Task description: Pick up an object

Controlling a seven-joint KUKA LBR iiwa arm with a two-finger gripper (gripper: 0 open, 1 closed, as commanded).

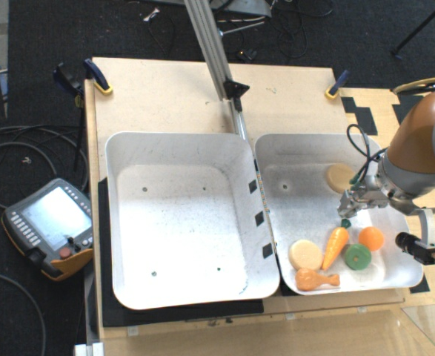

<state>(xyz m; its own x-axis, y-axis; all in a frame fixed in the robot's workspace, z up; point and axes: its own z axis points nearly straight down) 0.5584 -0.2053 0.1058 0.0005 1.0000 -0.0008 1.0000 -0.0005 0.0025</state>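
Toys lie clustered in the right bin (276, 150), toward its near right corner. An orange carrot (335, 246) with a green tip lies at a slant, its thin green end pointing up toward the hand (348, 208). Just beside it to the left sits a pale round disc (305, 255), and below the two, near the bin's front wall, an orange drumstick-shaped piece (315, 279). To the right of the carrot a green round piece (357, 256) lies next to an orange ball (370, 238). A tan round piece (341, 176) rests apart from these, nearer the bin's far right side.

The arm (417, 150) comes in over the right edge of the counter (165, 95), and the hand hangs low over the right bin, between the tan piece and the carrot, just above the carrot's green end. Whether the hand is clenched or released cannot be told from this view, and nothing visible sits in it.

The left bin (117, 199) stands against the right one. A pendant with a screen (50, 225) lies on the floor off the counter's left edge.
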